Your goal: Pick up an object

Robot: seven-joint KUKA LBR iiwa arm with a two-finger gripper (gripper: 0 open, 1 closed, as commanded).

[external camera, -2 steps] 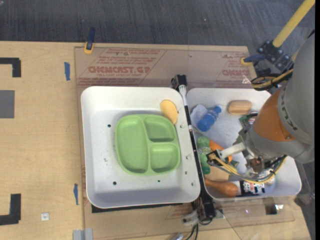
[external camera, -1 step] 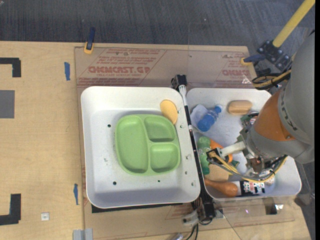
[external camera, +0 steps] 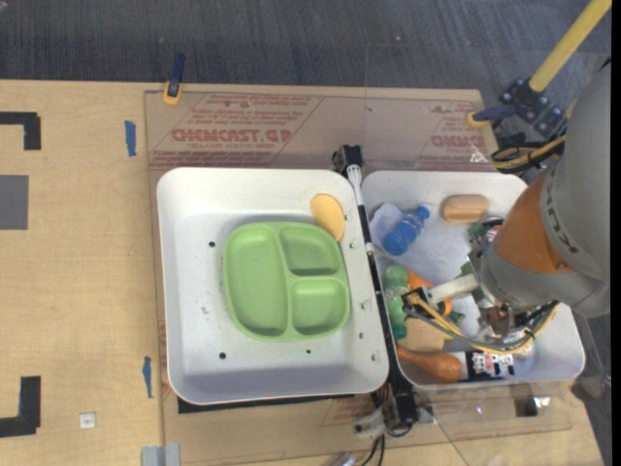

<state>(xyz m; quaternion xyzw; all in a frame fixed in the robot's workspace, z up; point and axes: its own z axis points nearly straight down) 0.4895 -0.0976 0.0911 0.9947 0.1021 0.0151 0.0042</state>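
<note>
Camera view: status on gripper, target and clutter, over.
Status: gripper low in right bin. Loose nearby: blue bottle, tan roll, sausage. Obstruction: arm hides part of that bin.

A single camera sits fixed above the bench (external camera: 78, 260) and looks down on it at a slant, so the bench's far edge and a strip of dark floor (external camera: 291, 17) run across the top of the frame. It stands near enough that the left bin (external camera: 184, 260) fills the middle and the right bin (external camera: 437, 187) reaches toward the right side. The arm (external camera: 572, 221) comes in from the right, its gripper (external camera: 490, 326) seen from above over the right bin
</note>
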